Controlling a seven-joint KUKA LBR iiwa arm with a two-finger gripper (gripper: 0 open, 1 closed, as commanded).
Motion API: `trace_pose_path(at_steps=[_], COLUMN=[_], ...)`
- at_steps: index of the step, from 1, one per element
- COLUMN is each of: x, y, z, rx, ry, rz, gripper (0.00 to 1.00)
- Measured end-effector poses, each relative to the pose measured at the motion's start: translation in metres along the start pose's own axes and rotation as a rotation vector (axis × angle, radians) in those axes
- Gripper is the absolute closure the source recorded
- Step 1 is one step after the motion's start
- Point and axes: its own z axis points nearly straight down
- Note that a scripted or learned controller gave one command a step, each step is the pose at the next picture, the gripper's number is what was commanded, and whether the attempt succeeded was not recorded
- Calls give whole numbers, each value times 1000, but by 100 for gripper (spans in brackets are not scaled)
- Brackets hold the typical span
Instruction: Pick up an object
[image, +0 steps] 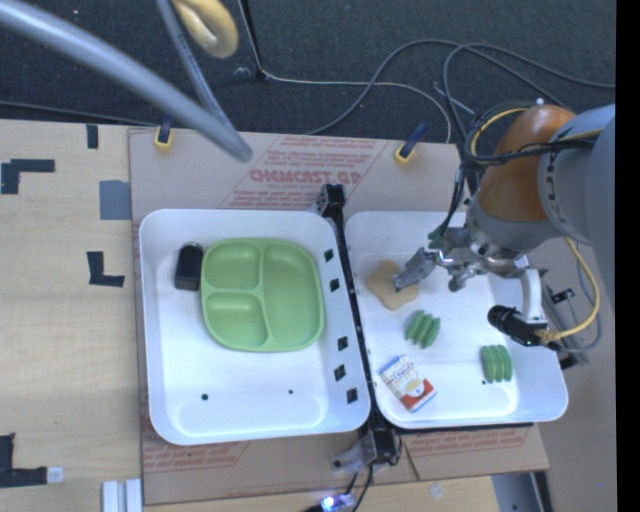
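Wooden bench (60, 330) with a cardboard sheet (300, 165) under two white bins (160, 330) side by side

Red printed lettering runs across the brown cardboard sheet (300, 170) that lies under the two white bins, along its far edge above them. The large line looks like "CHEMCAST GP", though the letters are blurred and the reading is not sure; the smaller red lines above and below it are too small to make out. The small red-and-white carton (407, 384) in the right bin carries a printed face, but no word on it can be read.
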Motion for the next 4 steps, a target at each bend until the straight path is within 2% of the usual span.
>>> trace_pose_path(at_steps=[1,2,3,4], x=[5,6,6,3], y=[0,1,1,1], z=[45,64,53,10], rx=[-1,-5,-7,-7], ry=[0,-1,-2,0], rz=[-1,-1,-1,0], gripper=[0,0,100,100])
